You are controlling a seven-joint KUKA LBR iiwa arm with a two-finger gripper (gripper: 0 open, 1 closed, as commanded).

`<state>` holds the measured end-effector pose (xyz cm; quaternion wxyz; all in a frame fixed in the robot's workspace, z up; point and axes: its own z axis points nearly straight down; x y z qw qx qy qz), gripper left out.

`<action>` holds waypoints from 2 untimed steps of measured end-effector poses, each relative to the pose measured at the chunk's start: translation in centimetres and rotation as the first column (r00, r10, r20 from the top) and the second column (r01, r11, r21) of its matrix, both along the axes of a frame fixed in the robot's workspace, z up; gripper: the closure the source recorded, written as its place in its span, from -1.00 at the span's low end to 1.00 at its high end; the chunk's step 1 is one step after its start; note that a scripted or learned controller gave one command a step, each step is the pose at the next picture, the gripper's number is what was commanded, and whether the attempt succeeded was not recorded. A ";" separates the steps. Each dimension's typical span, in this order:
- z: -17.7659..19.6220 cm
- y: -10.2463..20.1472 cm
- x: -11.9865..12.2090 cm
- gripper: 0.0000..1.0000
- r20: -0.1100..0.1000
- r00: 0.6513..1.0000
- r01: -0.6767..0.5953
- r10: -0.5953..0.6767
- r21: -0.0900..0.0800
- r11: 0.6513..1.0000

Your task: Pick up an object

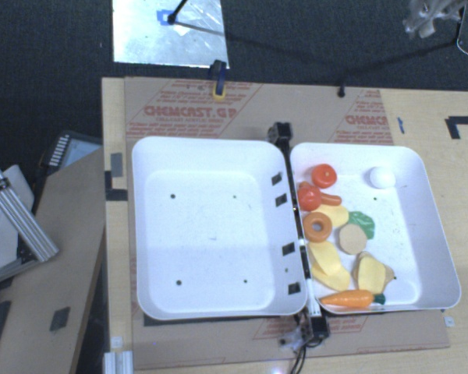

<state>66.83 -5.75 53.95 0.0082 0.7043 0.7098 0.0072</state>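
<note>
While the gripper point(433, 10) hangs blurred at upper right, I can't tell its state.
I see toy food in the right bin point(429, 209): tomato point(324, 176), white ball point(381, 178), carrot point(349, 299).

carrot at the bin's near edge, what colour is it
Orange with a green tip, seen in the camera view: carrot.

Two white bins: left bin point(210, 232), right bin point(421, 232). Every loose item sits in the right bin, most crowded toward the wall it shares with the left bin.

Count:
- red pieces: 2, tomato point(324, 175) and a smaller one point(309, 199)
- white ball point(381, 178): 1
- orange ring point(318, 225): 1
- green piece point(362, 223): 1
- tan disc point(352, 241): 1
- yellow pieces: 2 clear point(330, 265) point(371, 272)
- carrot point(348, 299): 1
</note>
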 end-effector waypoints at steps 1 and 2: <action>-5.7 -8.0 0.0 1.00 -0.021 1.000 0.011 -0.011 0.000 1.000; -15.1 0.3 0.0 1.00 -0.026 1.000 -0.001 0.001 0.003 1.000</action>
